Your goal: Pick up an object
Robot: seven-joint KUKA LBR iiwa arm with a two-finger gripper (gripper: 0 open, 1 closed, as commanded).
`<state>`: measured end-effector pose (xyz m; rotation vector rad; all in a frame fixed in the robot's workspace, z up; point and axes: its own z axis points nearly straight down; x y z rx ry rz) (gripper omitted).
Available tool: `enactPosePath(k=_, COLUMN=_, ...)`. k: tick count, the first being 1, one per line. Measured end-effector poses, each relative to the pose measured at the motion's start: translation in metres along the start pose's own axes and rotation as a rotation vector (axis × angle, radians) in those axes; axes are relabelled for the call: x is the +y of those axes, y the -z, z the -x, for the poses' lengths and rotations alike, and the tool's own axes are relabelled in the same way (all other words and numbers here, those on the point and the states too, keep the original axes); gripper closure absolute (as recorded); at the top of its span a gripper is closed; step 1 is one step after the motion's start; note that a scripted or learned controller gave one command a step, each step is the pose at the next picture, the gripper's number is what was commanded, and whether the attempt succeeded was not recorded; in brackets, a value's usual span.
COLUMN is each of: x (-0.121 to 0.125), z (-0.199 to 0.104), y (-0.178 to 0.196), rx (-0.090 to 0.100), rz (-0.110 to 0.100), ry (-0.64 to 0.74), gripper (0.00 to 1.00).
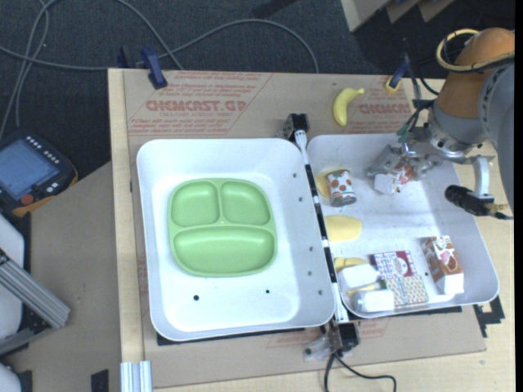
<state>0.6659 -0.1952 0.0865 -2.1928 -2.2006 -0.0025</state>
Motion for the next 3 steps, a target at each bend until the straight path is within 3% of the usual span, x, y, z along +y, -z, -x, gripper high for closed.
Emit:
enactPosePath(k=1, x=0.0, z=0.0, y=0.009, rx=-0.007, rz=0.005, ry=0.002, gripper=1.0)
enactPosePath(k=2, x=-0.007, z=-0.072, y=0.0, rx=-0.025, rz=0.023, ry=-0.004, gripper=1.0)
enactPosePath(k=3, x=-0.027, z=-0.142, y=0.096, rx=-0.025, rz=0.028, ry=-0.001, gripper=1.0)
